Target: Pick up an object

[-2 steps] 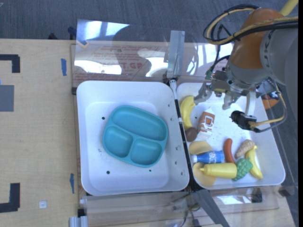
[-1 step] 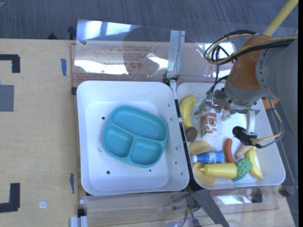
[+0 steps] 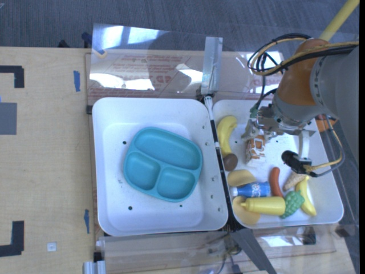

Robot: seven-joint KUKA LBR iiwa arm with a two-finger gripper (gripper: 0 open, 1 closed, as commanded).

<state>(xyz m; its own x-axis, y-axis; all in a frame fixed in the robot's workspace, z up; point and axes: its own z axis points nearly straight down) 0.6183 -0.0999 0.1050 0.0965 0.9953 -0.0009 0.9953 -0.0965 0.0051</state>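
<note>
A pale wooden worktop point(image 3: 45, 170) is seen carrying two shallow white plastic bins side by side. The left bin point(image 3: 108, 119) is occupied by a turquoise plastic divided plate point(image 3: 163, 163) lying near its middle. The right bin point(image 3: 331, 204) is reached from the right by the grey arm with its orange band point(image 3: 296, 84), and the tool point(image 3: 259, 131) is held low over the bin's upper part, just above a small white-and-orange packet point(image 3: 256, 149); whether the tool is apart or together cannot be told. A yellow toy banana point(image 3: 226, 133) is laid along the left wall, with a small brown rounded piece point(image 3: 230, 162) just below it. Along the lower part, a yellow bottle-shaped toy point(image 3: 263, 205), a blue-and-white tube point(image 3: 254, 190), a green leafy toy point(image 3: 293, 203), and a red sausage-shaped toy point(image 3: 275, 181) are clustered close together.
</note>
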